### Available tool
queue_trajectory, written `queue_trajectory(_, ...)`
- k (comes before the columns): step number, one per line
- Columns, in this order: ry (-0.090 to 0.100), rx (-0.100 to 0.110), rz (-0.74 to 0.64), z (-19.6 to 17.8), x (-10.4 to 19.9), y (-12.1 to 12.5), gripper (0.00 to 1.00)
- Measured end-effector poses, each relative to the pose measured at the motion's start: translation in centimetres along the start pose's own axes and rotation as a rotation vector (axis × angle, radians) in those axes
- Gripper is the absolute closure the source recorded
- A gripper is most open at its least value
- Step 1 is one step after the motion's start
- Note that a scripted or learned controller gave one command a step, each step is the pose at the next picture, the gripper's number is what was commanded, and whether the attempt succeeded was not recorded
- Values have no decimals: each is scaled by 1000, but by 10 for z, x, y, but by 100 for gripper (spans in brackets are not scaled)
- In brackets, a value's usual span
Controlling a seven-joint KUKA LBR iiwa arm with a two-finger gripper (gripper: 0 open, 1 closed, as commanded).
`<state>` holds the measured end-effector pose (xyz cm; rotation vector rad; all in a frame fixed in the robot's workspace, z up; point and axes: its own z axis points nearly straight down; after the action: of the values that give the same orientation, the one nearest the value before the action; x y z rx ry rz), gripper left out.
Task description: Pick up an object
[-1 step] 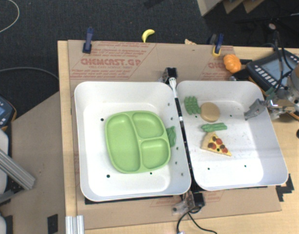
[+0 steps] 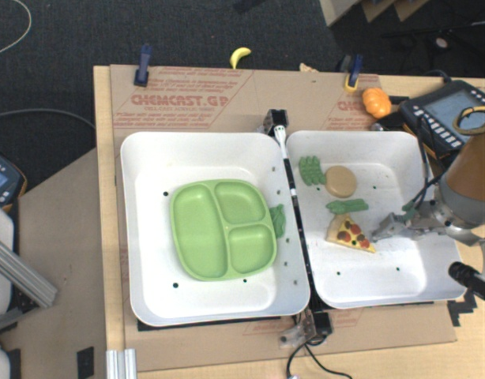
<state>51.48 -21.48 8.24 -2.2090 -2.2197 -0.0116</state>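
Robotics lab test bench. Brown cardboard sheet clamped by 2 blue clips along frame top; 2 white bins on it; teach pendant at upper right; loose cables on dark carpet, upper left.

A single fixed camera looks down at a slant from above the bench; it stands far enough back to frame both shallow white plastic bins side by side; the grey arm enters from the right.

Cardboard-topped bench under two white bins, side by side, touching.
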Motion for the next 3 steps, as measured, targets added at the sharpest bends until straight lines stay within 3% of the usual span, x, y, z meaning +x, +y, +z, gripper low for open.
queue_trajectory(1, -10, -4, 2, -13, -3, 1, 100)
queue_trajectory(2, -12, -13, -4, -101, 65, 21, 100)
queue_trajectory(3, -7, 5, -1, -69, 129, -13, 100)
